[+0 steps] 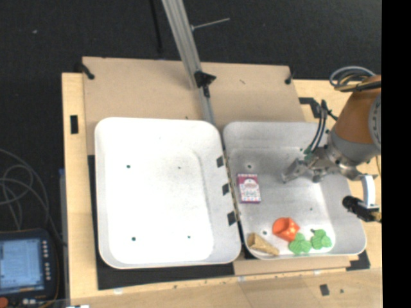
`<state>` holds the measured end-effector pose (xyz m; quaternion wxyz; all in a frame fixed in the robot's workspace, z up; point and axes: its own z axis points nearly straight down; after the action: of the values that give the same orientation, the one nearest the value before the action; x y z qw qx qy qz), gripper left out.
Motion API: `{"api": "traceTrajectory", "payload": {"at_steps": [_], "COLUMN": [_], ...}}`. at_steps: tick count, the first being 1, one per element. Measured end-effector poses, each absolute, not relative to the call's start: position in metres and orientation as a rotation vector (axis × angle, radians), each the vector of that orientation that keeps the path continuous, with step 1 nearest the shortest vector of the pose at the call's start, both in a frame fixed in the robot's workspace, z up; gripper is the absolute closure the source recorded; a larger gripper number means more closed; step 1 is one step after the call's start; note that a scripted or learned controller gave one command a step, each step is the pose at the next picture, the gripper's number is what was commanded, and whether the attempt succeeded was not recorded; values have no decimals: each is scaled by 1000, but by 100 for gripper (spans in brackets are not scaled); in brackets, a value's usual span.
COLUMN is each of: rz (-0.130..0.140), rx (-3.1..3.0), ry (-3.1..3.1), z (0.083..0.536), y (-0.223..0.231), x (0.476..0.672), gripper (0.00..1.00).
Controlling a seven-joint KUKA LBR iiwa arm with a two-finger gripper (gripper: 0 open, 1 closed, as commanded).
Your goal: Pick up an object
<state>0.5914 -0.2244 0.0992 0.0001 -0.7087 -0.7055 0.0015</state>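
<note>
four loose things in the right bin; one small purple-and-white box flat near that bin's left wall, long axis running toward and away from the camera, printed face up; one orange-red rounded piece lower down, just beside one green leafy piece at the near edge; one tan wedge to the left of both, near the bin's front-left corner, long axis slanting down to the right; all four apart from the gripper; gripper low over the bare middle of the right bin, pointing left, nothing seen between its tips; open or closed not readable at this blur; grey arm with orange band reaching in from the right; one left bin alongside, touching the right bin at the middle; both on the tan bench; one metal pole slanting up from behind the bins; one screen unit at the lower left, off the bench.
</note>
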Motion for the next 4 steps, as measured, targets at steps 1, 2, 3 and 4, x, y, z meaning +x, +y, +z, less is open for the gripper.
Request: {"api": "traceTrajectory", "payload": {"at_steps": [1, 2, 3, 4], "rz": [-1, -6, -4, -5], "rx": [-2233, -2222, -2222, -2223], "ry": [-2219, -2231, -2229, -2233], "z": [113, 175, 219, 284], "y": [-226, -220, -221, -225], "x": [593, 592, 593, 595], "gripper": [100, 100, 100, 100]}}
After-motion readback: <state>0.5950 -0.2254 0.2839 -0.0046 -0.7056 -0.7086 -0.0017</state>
